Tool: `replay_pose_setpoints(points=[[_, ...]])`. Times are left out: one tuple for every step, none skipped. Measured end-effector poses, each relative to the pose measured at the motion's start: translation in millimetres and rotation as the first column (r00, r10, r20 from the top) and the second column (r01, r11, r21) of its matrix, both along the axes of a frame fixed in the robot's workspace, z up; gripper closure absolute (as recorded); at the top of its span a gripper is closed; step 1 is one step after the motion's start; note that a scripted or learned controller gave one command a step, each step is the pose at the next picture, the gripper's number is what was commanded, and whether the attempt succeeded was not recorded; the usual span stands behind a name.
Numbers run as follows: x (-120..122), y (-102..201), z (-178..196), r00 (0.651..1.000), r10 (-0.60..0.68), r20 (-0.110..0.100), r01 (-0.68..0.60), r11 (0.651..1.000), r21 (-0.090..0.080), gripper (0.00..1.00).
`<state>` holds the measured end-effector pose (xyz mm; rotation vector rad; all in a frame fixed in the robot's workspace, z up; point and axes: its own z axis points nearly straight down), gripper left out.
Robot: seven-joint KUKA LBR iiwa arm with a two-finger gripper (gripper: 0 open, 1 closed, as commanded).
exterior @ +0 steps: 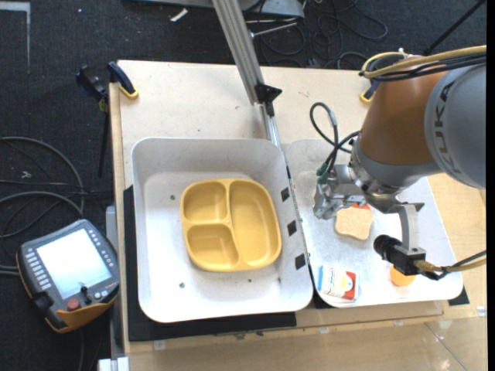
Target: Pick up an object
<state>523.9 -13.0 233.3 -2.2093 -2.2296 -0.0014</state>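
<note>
Bread, a tan toast-shaped toy slice, lay in the right-hand shallow white bin, just beside the gripper at about its four o'clock. The slice was roughly square, its slightly longer side running from ten o'clock to four o'clock, and it lay flat on the bin floor. The metal fingers pointed down toward the bin floor near the bin's left wall, but the wrist and cabling crowded them, so I could not tell whether they stood spread or pressed together; nothing showed between them. By my judgement the coming move turned on a short shift toward four o'clock to bring the fingers over the slice, or on a pick of whatever sat directly under them, which the arm hid.

Other things lay further off in the same bin. A small white carton with red and blue print rested at six o'clock from the gripper, near the bin's front rim. An orange object sat at about five o'clock from the gripper, partly behind a black fitting with a cable, so its shape was unclear. The grey arm with its orange band overhung the back of the bin.

The left-hand white bin held a yellow plastic plate with three compartments, well apart at nine o'clock. The divider between the bins stood close at the fingers' nine o'clock and could foul a wide opening.
</note>
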Motion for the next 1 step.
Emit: replay_pose_setpoints(points=[[-8.1, 62.3, 6.1, 1.000, 0.001, 0.002, -0.001, 1.000, 0.000, 1.00]])
